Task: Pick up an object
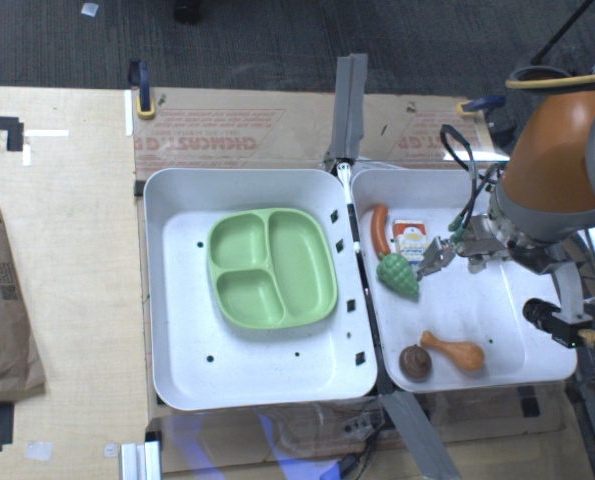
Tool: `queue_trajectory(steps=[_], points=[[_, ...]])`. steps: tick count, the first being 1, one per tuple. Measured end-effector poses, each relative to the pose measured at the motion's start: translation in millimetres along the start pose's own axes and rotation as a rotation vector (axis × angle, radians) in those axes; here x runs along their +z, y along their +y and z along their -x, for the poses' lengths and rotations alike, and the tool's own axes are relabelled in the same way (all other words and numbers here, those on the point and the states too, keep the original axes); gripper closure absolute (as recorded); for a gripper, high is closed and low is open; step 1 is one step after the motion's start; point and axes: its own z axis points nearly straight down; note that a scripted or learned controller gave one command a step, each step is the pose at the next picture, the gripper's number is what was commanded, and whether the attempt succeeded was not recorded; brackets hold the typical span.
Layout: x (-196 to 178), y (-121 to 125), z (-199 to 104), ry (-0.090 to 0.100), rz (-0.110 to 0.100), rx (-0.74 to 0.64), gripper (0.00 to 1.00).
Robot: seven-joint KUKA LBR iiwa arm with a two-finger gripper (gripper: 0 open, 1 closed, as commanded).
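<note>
The end effector [439, 256] hangs low in the right bin [497, 358], fingers spread and gripping nothing, just right of a green toy [399, 276]. A hot dog [379, 230], packet [410, 240], drumstick [455, 351] and brown ball [415, 363] lie nearby; a green tray [273, 266] sits in the left bin [177, 368].

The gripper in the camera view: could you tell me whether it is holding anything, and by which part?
Nothing is held: the gripper hangs over the right bin, beside the green toy, with nothing between its fingers.

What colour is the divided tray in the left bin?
Light green; the tray shows plainly in the camera view, lying in the white left bin.
</note>
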Motion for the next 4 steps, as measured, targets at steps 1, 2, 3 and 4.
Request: queue_trajectory(steps=[1,2,3,4], points=[[-0.2,39.8,-36.0,-0.001,0.0,-0.007,0.0],[-0.2,36.4,-29.0,-0.001,0.0,0.046,0.0],[-0.9,41.1,-23.1,-0.001,0.002,0.054,0.0],[55.1,61.6,10.0,-0.001,0.001,-0.05,0.0]])
